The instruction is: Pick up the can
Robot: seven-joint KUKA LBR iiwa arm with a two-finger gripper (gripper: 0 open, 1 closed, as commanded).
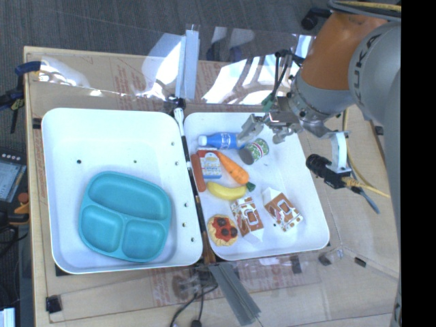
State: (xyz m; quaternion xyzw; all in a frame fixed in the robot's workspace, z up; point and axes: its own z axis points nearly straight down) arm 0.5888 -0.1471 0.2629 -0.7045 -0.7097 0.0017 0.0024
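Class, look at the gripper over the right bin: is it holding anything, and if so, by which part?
It cannot be told. The gripper sits right at the can, among the bottle and carrot, but the view does not show the can between its fingers.

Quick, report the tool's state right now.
Tool: right over the can in the right bin; whether it is open, closed or gripping cannot be told.

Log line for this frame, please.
phase: reaching | gripper above can | can lying in right bin beside bottle | can not lifted
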